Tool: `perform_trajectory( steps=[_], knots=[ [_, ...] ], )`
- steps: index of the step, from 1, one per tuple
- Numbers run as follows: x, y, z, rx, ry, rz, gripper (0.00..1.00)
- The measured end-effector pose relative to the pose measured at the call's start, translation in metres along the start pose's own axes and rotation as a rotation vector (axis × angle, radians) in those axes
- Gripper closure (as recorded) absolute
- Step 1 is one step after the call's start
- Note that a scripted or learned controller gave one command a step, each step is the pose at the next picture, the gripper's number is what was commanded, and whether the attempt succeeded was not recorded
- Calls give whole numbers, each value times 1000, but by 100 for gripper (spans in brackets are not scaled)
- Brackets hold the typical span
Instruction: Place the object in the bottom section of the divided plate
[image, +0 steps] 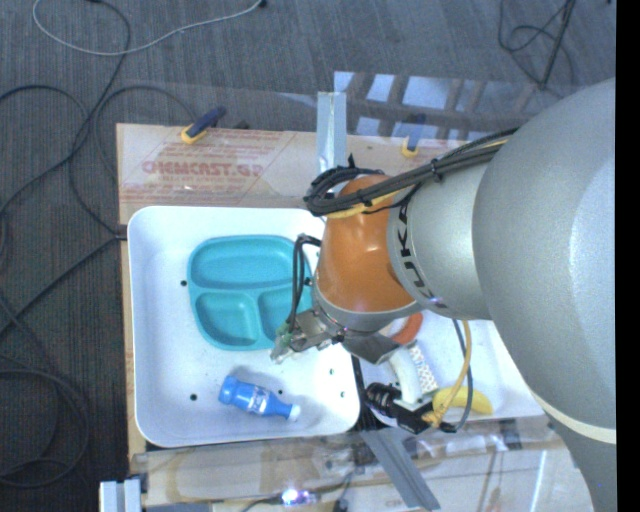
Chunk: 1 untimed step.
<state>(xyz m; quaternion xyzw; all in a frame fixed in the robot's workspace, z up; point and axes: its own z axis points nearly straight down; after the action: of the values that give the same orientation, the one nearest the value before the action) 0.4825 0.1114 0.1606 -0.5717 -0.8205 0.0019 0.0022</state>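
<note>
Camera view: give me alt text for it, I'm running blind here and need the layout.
The grey arm's gripper hangs over the left white bin, at the lower right corner of a teal divided plate. A blue bottle lies on its side in that bin, below the plate. In the right bin, a yellow banana and other items sit partly hidden by the arm.

Arm reaching in from three o'clock, wrist low over the bench

The grey arm (530, 230) fills the right side and tapers toward nine o'clock into the orange band (362, 255); below it, at about seven o'clock, the gripper (287, 343) points down and left, its tips small and indistinct.
</note>
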Motion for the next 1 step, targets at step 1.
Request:
perform_trajectory(
  steps=[1],
  knots=[
    [68,29,72,-9,-3,-55,100]
  ],
)
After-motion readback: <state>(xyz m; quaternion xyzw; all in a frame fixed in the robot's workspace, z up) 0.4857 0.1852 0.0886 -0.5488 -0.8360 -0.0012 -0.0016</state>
